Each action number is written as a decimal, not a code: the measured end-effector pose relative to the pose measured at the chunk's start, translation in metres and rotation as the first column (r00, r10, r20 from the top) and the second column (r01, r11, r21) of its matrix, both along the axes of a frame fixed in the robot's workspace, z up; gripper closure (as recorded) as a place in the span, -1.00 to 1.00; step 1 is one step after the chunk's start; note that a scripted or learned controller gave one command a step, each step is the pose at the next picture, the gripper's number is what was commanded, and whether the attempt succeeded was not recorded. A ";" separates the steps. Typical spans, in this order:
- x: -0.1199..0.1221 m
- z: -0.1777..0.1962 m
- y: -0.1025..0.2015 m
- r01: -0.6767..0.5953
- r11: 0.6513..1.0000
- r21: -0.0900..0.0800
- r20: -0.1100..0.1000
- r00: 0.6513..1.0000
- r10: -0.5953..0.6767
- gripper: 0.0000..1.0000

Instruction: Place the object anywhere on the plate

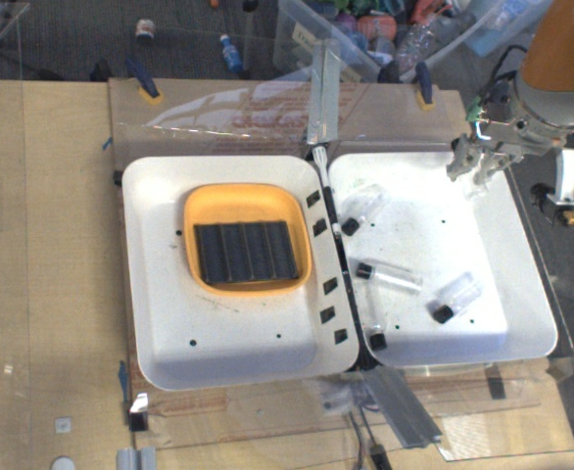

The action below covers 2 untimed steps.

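Item one: a pale wooden surface [42,262] carried two shallow white plastic bins side by side, the left bin [155,346] and the right bin [522,321], meeting along a dark divider strip near the frame's centre.

Item two: a rounded-square orange plate [248,199] lay in the upper middle of the left bin. On it rested a black ribbed rectangular block [247,252], covering most of the plate's lower half.

Item three: three small clear plastic tubes with black caps lay in the right bin. One tube [362,209] sat in the bin's upper left, near the divider. A second, longer tube [390,276] lay slantwise at the bin's middle left. A third tube [455,297] lay toward the lower middle, well apart from the first. None touched the plate.

Item four: the grey arm with its orange band [561,27] entered at the upper right of the frame. Its tool [475,164] hung over the upper right corner of the right bin, above the rim, apart from all three tubes. Whether its fingers stood open or closed could not be told; nothing was seen between them.

Item five: a clear storage tub of mixed coloured items [395,8] stood beyond the bins at the top of the frame.
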State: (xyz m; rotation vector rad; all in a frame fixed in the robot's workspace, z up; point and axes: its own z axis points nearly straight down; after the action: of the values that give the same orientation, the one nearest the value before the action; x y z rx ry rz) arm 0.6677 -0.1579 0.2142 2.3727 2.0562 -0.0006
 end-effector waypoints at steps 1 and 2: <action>0.000 0.028 0.018 -0.121 0.993 -0.001 0.005 0.993 0.121 1.00; -0.001 0.150 0.022 -0.171 0.985 0.000 0.003 0.985 0.171 1.00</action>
State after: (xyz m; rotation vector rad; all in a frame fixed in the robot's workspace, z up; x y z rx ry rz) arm 0.6672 -0.1363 0.3647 2.1866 2.2504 0.0031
